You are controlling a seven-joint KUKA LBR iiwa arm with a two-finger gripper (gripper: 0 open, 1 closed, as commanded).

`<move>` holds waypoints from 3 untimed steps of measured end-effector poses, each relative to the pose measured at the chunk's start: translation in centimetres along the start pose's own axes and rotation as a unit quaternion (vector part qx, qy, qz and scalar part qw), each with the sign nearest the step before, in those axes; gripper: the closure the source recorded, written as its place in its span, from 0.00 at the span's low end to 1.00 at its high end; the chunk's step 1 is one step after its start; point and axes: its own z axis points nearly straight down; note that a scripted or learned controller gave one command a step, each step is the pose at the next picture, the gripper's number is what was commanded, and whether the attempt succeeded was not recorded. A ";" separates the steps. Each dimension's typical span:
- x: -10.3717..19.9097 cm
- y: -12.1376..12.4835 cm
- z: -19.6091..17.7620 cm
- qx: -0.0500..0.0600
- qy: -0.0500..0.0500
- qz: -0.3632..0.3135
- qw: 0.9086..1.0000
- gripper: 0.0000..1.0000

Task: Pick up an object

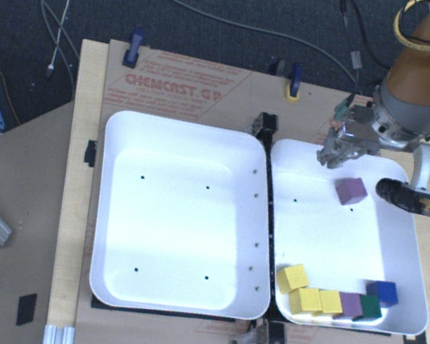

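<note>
Yellow blocks (307, 293) crowd the right bin's (408, 242) 6 o'clock rim — lone purple block (351, 190) suits better; end effector (334, 157) at 11 o'clock, grip state indiscernible.

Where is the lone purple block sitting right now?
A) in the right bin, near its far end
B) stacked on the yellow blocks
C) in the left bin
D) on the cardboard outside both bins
A: the purple block lies alone on the right bin floor near its far end, just below the end effector.

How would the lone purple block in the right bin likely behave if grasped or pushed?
The purple block looks like a rigid cube with flat faces, so it probably slides rather than rolls. Lying apart from the other blocks, it should leave the gripper room.
</note>
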 end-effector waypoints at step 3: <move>16.4 -0.8 -1.0 0.001 0.000 0.000 1.000 1.00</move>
